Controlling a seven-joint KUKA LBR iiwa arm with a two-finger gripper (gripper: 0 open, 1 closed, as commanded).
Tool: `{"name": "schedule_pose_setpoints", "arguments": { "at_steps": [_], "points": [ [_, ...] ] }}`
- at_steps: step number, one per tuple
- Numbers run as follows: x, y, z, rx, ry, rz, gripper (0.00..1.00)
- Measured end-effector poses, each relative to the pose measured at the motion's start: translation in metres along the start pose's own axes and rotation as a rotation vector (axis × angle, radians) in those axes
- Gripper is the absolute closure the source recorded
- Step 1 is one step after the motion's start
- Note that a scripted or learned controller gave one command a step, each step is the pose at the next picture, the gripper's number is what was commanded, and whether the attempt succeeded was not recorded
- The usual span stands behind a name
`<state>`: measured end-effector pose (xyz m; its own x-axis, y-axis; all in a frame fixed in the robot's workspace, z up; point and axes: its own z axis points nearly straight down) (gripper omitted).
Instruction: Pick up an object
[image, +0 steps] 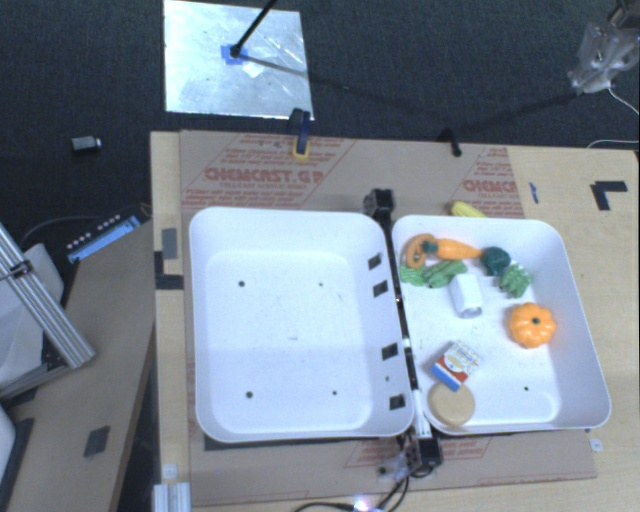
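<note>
The right bin (570, 385) holds several toy foods. An orange carrot (457, 248) and a green leafy piece (430, 273) lie at its back left. A dark green broccoli (495, 260) and a lighter green piece (516, 281) sit behind a white cylinder (466, 295). An orange pumpkin (530, 325) rests toward the right. A small red, white and blue box (454, 366) lies beside a tan round disc (451, 405) at the front. My gripper (603, 55) hangs blurred at the top right corner, high and well apart from the bin.
The left bin (215, 400) lies beside the right one, joined by a black hinge strip (395, 310). A yellow piece (466, 210) lies on the cardboard behind the right bin. A shiny sheet (200, 60) lies on the floor at the back.
</note>
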<state>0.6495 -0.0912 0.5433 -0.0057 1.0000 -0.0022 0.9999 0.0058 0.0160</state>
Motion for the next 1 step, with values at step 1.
{"name": "schedule_pose_setpoints", "arguments": {
  "at_steps": [1],
  "points": [
    [-0.0291,-0.0708,0.1812,0.033,0.005,0.009,1.00]
  ]
}}
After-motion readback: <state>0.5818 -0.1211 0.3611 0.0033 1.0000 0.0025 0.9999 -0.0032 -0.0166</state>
